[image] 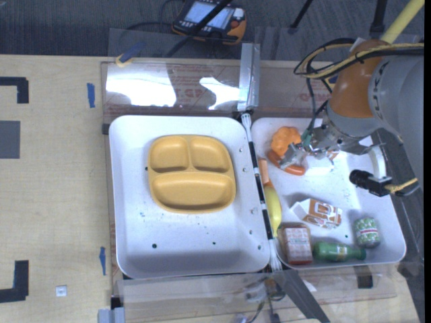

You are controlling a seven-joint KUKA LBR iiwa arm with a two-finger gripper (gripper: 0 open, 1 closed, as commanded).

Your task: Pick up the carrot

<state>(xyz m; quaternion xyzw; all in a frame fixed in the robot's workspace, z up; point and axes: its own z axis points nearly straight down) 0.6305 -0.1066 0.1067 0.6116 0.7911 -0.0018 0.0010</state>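
Note:
A slim orange shape that looks like the carrot lies along the left wall of the right bin, just above a banana. My gripper is low in that bin's far left part, a little to the right of the carrot. It is right over a chunkier orange item, whose lower end pokes out beneath it. The gripper's tip is a small cluttered blur against the orange item. Nothing can be seen held in it.
The right bin also holds a yellow banana, a white and orange packet, a brown box, a green bottle and a small green can. A yellow divided plate sits in the left bin.

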